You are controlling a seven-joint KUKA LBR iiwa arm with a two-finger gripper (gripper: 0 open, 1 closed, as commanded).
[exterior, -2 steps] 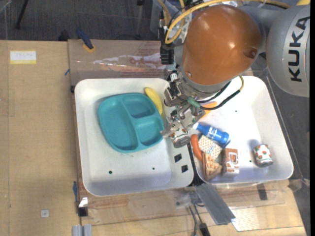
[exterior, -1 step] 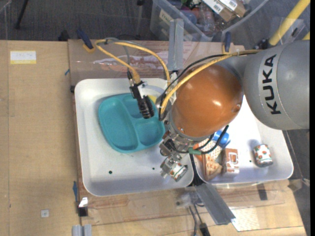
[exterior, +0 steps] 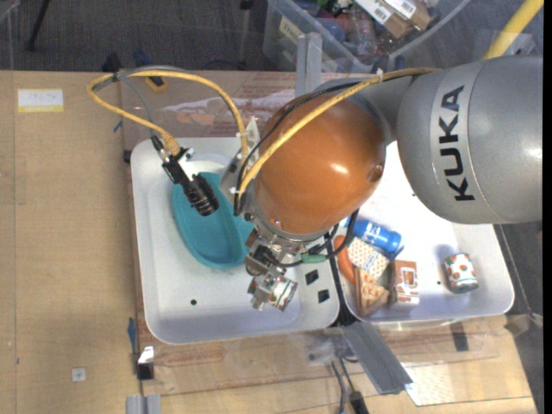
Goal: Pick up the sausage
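In left bin (exterior: 164, 309): metal jaws (exterior: 269, 290) low beside smooth teal curved dish (exterior: 207, 231); grip state unclear, possibly holding something.

"KUKA" in black letters on grey arm (exterior: 483, 136)

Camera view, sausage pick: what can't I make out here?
- Sausage: none identifiable; the arm's orange band covers the middle of both bins.
- Pincer: its state and any contents are too small to tell.
- Right bin: left part hidden by the arm.
- Teal object: right edge hidden.
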